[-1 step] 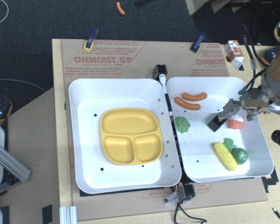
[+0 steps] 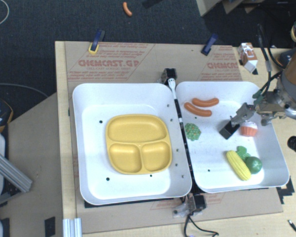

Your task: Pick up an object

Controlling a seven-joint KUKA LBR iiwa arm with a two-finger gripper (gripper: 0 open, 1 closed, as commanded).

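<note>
The right bin (image 2: 212, 154) holds two orange-red sausages (image 2: 205, 102) (image 2: 198, 111) at its far side and a green broccoli piece (image 2: 192, 131) by its left wall. A yellow corn cob (image 2: 238, 165) and a green vegetable (image 2: 251, 162) lie near its front right. My gripper (image 2: 230, 128) hangs low over the middle of this bin, black tip pointing left and down. A small orange and white object (image 2: 249, 129) sits just right of the tip, beside the gripper rather than in it.
The left bin (image 2: 89, 132) carries a yellow divided plate (image 2: 138, 143). A black clip (image 2: 168, 75) sits at the far end of the wall between the bins. The arm (image 2: 291, 98) enters from the right, with cables above it.
</note>
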